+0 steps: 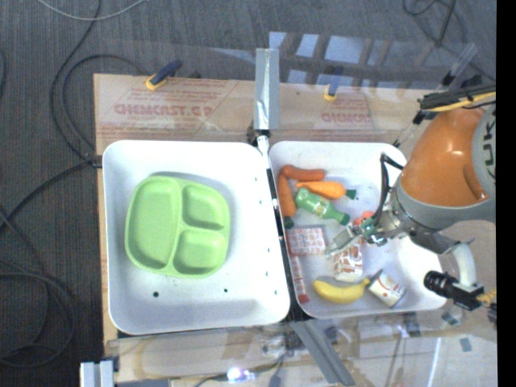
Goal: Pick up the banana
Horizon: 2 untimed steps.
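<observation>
The yellow banana (340,290) lies near the front wall of the right bin (367,156), curved side down, between a small carton and a tipped can. My gripper (355,235) hangs over the middle of that bin, above and slightly right of the banana, apart from it. Its fingers point left and down toward a small red-and-white carton (348,260). The grey arm with its orange band (442,168) comes in from the right.
The right bin also holds two carrots (322,189), a sausage (302,172), a green bottle (316,205), a red-and-white packet (306,240) and a small can (388,289). A green divided plate (179,226) sits in the left bin (121,297).
</observation>
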Tool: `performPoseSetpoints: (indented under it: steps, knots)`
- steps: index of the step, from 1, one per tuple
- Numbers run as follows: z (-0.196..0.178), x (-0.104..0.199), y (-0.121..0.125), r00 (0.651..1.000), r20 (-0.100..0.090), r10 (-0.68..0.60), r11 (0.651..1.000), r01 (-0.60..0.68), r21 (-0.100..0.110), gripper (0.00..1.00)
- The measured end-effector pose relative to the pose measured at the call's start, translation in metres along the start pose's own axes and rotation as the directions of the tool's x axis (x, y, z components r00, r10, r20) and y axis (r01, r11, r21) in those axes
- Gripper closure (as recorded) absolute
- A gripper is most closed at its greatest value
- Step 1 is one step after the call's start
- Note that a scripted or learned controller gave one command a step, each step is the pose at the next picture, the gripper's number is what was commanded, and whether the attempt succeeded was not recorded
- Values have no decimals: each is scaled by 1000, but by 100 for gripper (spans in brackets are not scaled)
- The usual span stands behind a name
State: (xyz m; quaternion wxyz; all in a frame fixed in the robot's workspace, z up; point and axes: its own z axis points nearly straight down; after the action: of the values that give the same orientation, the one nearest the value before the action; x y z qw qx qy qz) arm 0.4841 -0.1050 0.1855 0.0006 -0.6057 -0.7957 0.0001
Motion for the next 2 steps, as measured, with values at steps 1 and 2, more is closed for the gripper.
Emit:
performPoseSetpoints:
  steps: [1, 2]
  knots:
    - [-40, 13, 4, 978, 2, -208, 978, 208, -1, 0]
    - [56, -10, 0, 909, 7, -416, 909, 416, -7, 0]
